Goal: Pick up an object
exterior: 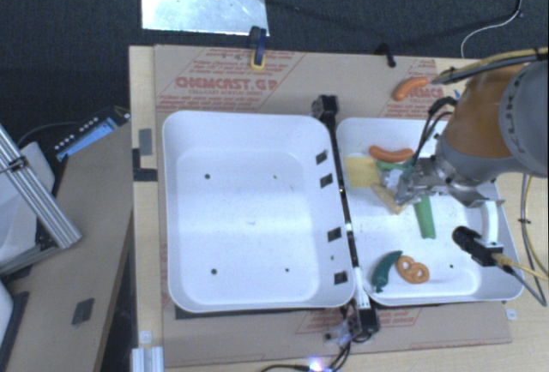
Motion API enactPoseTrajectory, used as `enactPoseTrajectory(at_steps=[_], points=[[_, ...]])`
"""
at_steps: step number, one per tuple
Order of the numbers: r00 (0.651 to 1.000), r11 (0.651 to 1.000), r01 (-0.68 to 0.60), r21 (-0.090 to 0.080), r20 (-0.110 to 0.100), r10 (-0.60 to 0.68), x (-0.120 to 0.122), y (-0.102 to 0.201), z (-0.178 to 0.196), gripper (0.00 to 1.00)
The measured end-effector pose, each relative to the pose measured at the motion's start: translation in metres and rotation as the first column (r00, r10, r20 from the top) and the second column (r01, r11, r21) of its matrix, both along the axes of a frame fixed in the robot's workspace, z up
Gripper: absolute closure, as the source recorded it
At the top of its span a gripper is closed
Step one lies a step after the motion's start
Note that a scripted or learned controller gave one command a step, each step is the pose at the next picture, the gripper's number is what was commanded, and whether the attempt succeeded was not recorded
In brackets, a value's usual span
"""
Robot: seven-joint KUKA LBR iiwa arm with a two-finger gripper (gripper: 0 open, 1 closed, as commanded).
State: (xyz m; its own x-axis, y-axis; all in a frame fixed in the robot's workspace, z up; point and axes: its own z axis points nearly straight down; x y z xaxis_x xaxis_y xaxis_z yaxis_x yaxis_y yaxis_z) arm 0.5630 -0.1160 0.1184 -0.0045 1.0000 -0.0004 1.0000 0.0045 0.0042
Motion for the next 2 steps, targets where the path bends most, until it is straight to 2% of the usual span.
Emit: enactPoseTrajectory(at_steps=[1,2], points=[[1.000,1.000,0.003,0.002,-0.005,-0.003,-0.031,-0.003,0.028,1.00],[1.000,1.000,0.006,0.000,-0.004,-0.006,-0.078,-0.042,0.054,1.00]])
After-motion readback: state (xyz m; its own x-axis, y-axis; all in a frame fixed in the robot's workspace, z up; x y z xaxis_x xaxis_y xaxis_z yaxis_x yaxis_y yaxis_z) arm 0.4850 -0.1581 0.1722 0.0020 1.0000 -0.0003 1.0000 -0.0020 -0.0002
